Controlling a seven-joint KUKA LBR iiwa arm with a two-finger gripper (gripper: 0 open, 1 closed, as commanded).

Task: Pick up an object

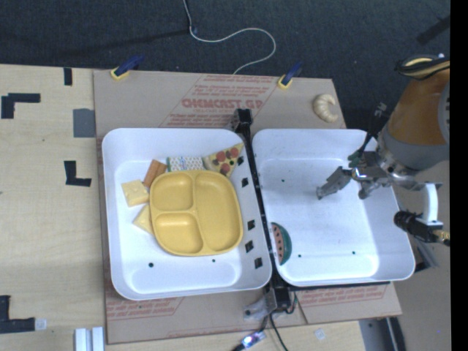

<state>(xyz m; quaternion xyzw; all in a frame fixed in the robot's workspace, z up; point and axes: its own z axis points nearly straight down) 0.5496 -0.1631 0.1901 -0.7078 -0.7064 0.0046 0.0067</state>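
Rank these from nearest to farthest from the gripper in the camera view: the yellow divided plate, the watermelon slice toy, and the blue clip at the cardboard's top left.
From the gripper:
1. Watermelon slice toy, at the right bin's lower left edge.
2. Yellow divided plate, in the middle of the left bin.
3. Blue clip, on the cardboard's top left corner, beyond the left bin.

arm (418,123) | grey w/ orange band | poss. black cable at wrist

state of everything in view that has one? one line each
gripper: over the right bin, nothing visible between its fingers
yellow divided plate: upright in the left bin, lying on flat items
flat items: partly covered by the plate
round red-and-green piece: at the right bin's left edge
right bin: holds the round piece
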